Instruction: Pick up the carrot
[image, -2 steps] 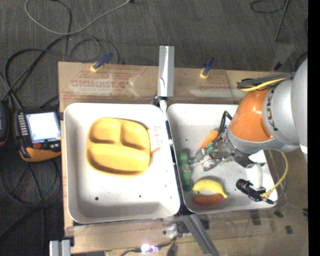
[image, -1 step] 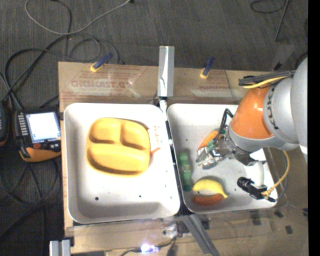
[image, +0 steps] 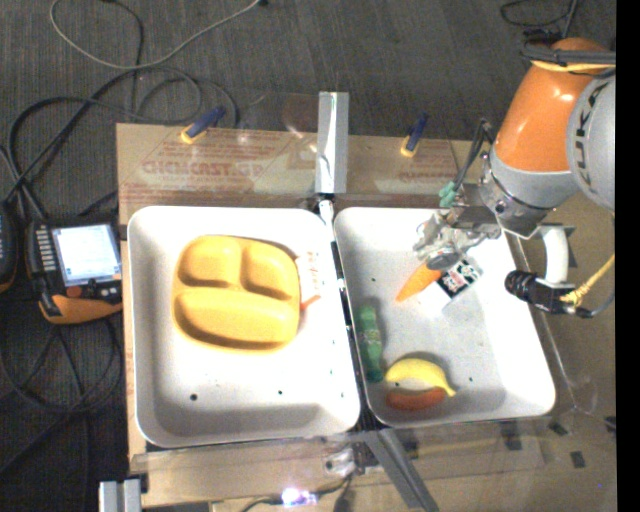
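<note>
So the arm is reaching in from the right over the right-hand bin (image: 520, 395), and the gripper (image: 447, 250) sits right at the upper end of the carrot (image: 413, 285). The carrot lies at a slant in the upper middle of that bin, thin tip pointing down-left, fat end up under the fingers. Honestly can't tell how wide the fingers are or whether they actually have the carrot pinched; the metal bits and a small black-and-white tag by the wrist crowd that spot, so no call on the grip.

What could go wrong from here: if the fingers only have the very end of the carrot, it's tapered and smooth, so it could pivot or squirt out once it's lifted. A grab that far off centre would also let the long end droop and swing.

Other stuff in the bin looks safely apart: a green item (image: 371, 338) along the left wall, and a banana (image: 420, 374) with a sausage (image: 414, 399) touching it near the front. The yellow divided tray (image: 238, 292) is over in the left bin (image: 150, 400).
</note>
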